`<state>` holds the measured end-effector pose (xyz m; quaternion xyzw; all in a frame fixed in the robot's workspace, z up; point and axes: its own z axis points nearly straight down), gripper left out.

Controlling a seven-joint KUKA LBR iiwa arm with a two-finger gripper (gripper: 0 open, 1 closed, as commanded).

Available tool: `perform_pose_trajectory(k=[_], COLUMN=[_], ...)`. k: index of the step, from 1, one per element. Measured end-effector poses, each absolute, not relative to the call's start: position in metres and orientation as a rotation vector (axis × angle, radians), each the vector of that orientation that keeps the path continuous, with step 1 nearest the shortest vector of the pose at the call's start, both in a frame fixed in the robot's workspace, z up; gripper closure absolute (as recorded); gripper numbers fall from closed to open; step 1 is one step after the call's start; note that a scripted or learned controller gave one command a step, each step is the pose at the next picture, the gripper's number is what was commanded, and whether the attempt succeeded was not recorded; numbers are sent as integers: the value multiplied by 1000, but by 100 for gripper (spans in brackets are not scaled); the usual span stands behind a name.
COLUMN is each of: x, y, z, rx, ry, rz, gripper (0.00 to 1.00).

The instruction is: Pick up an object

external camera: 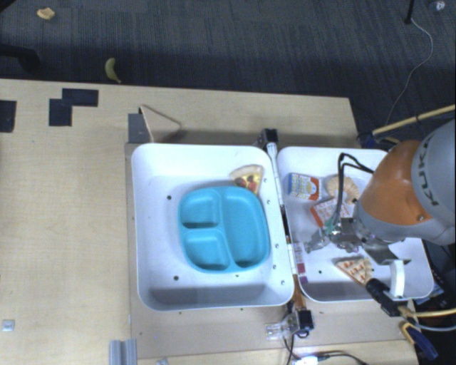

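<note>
Bench (pixel 64 235): pale wood surface bearing two shallow white bins side by side, with dark tape patches (pixel 71 105) near its far left edge

Left bin (pixel 153 178): holds a blue compartment tray (pixel 222 228) with three sections, lying flat near the bin's middle; a slice of toy pizza (pixel 247 176), yellow and red, lies at the far right corner, just beyond the tray

Right bin (pixel 420 281): holds several small objects. A small white carton with blue and orange print (pixel 302 186) lies near the far left corner; a pale round piece (pixel 340 187) sits just beside it to the right; a red and white packet (pixel 326 212) lies near the middle; a waffle-patterned tan and red piece (pixel 355 268) lies toward the near edge

Arm (pixel 399 196): grey with orange band, reaching in over the right bin's right side and covering part of its contents

Gripper (pixel 333 232): low over the middle of the right bin, just beside the red and white packet; whether it is open, closed or gripping anything cannot be told, as the wrist and clutter obscure it

Dark floor beyond the bench's far edge: a small yellow banana-shaped item (pixel 112 69) and a tan scrap (pixel 45 13)
</note>
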<state>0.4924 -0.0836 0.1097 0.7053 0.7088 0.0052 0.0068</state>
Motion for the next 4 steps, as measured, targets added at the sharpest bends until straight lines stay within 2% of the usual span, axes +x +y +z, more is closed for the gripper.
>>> perform_pose_trajectory(k=[1, 2, 3, 4], x=[489, 491, 491, 489], y=[-86, -86, -86, -85], z=[88, 99, 99, 88], rx=[2216, 2211, 2212, 2216], ry=[2217, 2216, 2216, 2214], rz=[8, 14, 14, 8], gripper=[0, 100, 0, 0])
